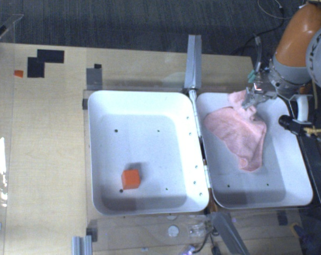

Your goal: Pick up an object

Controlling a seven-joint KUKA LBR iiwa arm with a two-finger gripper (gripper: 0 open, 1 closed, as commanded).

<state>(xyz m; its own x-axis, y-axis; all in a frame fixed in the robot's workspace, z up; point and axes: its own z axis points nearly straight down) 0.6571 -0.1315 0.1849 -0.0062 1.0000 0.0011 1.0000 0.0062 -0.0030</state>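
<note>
Camera view showed the tool (251,95) pinching the pink cloth (240,134) at its upper corner, a limp, light thing best gathered at a fold.

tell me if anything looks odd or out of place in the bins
The pink cloth in the right bin lies crumpled, its top corner pulled up at the gripper. The orange block sits loose in the left bin. No spill or damage visible.

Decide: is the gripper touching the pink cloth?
Touching. The camera view shows the gripper meeting the pink cloth at its bunched upper corner.
</note>
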